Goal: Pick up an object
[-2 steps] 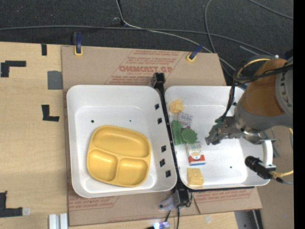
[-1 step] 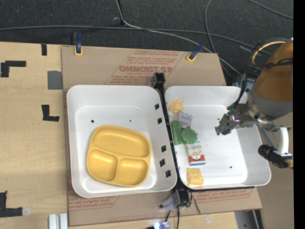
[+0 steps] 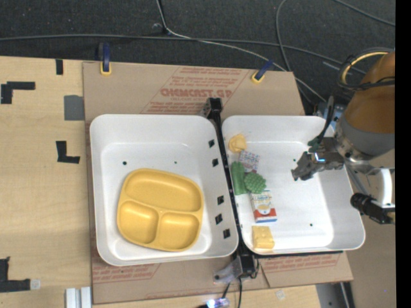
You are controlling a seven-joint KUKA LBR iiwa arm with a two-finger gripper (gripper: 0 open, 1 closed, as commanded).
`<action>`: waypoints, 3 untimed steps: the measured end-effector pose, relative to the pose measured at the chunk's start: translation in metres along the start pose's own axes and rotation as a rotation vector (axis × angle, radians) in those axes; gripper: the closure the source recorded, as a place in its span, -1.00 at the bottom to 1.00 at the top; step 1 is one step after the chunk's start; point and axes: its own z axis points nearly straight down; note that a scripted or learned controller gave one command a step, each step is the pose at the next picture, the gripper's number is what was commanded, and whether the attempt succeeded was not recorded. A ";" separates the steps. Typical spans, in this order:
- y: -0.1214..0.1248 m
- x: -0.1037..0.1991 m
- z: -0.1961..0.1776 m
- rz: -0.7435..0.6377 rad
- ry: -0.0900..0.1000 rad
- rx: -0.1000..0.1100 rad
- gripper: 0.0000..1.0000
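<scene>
- The right bin (image 3: pixel 334 236) has bare floor across its middle and right side, under the tool (image 3: pixel 307 169).
- Small items crowd its left wall: a yellow piece (image 3: pixel 237 142), green items (image 3: pixel 247 181), a packet (image 3: pixel 263 208), a yellow block (image 3: pixel 262 237).
- A yellow tray (image 3: pixel 160 208) takes up most of the left bin (image 3: pixel 103 140).

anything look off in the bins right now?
Nothing looks spilled or damaged. The yellow tray lies flat in the left bin. The small items, among them a green piece and a yellow block, are all bunched along the right bin's left wall, away from the end effector.
</scene>
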 end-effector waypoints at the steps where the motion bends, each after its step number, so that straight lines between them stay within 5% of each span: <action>1: -0.002 0.044 0.001 -0.004 0.001 0.001 1.00; 3: -0.003 0.151 0.011 -0.006 0.001 0.002 1.00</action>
